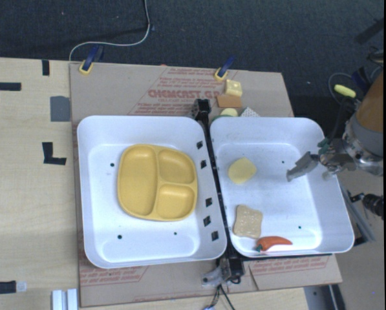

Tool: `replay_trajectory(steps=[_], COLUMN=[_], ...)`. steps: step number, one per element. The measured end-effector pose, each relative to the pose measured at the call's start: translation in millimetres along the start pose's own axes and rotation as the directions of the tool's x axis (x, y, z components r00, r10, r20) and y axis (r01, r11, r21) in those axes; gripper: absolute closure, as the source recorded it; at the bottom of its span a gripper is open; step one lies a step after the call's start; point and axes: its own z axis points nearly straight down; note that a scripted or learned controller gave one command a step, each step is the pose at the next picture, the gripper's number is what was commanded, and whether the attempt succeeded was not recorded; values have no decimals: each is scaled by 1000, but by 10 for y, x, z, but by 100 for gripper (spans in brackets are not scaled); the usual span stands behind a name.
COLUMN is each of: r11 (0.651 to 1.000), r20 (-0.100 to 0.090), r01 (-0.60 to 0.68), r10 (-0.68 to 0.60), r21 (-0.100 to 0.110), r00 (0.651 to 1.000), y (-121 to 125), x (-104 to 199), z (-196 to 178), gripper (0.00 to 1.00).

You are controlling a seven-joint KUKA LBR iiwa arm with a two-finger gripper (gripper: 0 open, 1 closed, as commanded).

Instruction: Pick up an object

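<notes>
The hand [302,166] hangs over the right bin's [270,131] right side, near its rim; its fingers are too blurred to tell whether they are open or closed. In that bin lie a yellow round piece [242,170], a tan bread slice [248,221] and an orange-red pepper [274,242], all apart from the hand. The left bin [96,173] holds a yellow divided plate [157,182].

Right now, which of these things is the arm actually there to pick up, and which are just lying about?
Part of the job (in the right bin, near the gripper):
- yellow round piece
- tan bread-like slice
- small red-orange piece

Just lying about:
- yellow divided plate in the left bin
- small blocks on the cardboard behind the bins
- blue clamps
- white cable
</notes>
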Motion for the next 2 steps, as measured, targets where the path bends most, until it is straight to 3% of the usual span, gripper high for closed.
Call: replay_trajectory(steps=[1, 2], r11=[1000, 1000], r20=[-6, 0], r01=[8, 1], r10=[-8, -1], r21=[9, -1], r00=[1000, 1000], y=[420, 743], x=[893, 892], z=[1473, 1491], gripper=[0, 0])
